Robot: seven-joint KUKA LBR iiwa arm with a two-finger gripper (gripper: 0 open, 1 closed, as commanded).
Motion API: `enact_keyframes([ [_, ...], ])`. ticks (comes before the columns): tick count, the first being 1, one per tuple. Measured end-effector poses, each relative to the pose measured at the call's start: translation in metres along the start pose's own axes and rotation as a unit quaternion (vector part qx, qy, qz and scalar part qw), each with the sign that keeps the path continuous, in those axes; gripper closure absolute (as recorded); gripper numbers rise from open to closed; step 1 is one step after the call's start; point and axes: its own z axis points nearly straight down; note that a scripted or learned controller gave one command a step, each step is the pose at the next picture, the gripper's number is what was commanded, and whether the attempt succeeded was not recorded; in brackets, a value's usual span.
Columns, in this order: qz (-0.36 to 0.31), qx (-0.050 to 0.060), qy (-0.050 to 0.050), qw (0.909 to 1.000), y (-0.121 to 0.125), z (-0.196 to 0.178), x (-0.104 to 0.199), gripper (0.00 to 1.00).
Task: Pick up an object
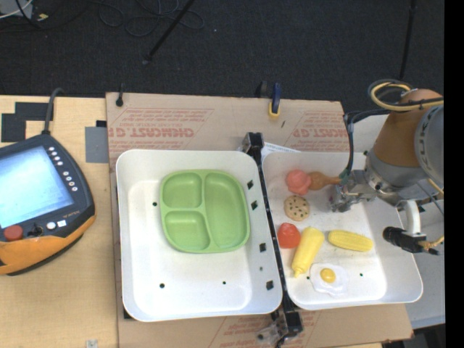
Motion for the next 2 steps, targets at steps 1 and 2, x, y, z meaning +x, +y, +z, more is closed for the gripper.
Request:
enact_keyframes([
  [1, 0.005, -0.003, -0.001, 1.0000, -0.002, -0.043, -0.004, 1.00],
  [2, 0.006, -0.003, -0.001, 1.0000, -0.001, -0.087, -0.011, 1.00],
])
